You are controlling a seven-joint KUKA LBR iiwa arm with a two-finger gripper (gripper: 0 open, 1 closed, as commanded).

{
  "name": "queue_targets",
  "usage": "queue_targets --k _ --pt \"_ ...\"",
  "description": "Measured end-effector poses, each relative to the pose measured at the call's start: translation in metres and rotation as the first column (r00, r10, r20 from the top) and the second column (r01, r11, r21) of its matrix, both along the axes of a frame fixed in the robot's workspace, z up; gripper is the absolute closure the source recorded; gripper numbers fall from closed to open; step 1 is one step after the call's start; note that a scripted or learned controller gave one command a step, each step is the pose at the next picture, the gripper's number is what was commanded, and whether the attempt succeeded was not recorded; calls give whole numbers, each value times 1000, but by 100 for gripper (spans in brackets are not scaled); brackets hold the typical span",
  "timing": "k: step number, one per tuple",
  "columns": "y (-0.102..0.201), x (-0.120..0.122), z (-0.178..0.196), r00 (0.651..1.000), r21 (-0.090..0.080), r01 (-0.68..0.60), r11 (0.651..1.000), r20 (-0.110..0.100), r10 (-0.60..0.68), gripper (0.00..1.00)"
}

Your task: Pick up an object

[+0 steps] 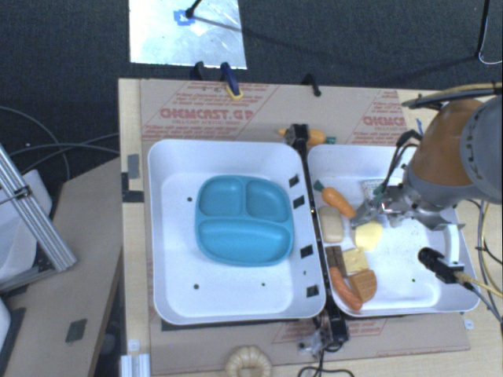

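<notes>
In the right bin (409, 293), I see a cluster of toy food along its left side: a carrot (338, 202), a pale bread-like piece (332, 227), a yellow block (368, 236), a cheese-coloured wedge (356, 261) and browned pieces (357, 287) nearer the front. My hand (376, 210) sits just above the yellow block, close beside the carrot; I cannot tell how wide it stands. The grey arm (452, 159) comes in from the right. In the left bin (169, 234) lies a blue divided plate (243, 219), on the cardboard-topped surface (204, 108)
</notes>
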State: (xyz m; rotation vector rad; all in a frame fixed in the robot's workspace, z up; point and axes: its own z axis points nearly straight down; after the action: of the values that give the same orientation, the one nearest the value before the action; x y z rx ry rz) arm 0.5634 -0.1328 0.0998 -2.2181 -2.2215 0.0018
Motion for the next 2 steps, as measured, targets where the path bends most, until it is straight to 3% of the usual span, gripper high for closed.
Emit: queue_targets --k 1,2 --pt "0 1 -16 1000 -1 0 1000 2 0 0" --pt "0 2 -4 1000 -1 0 1000 5 0 100"
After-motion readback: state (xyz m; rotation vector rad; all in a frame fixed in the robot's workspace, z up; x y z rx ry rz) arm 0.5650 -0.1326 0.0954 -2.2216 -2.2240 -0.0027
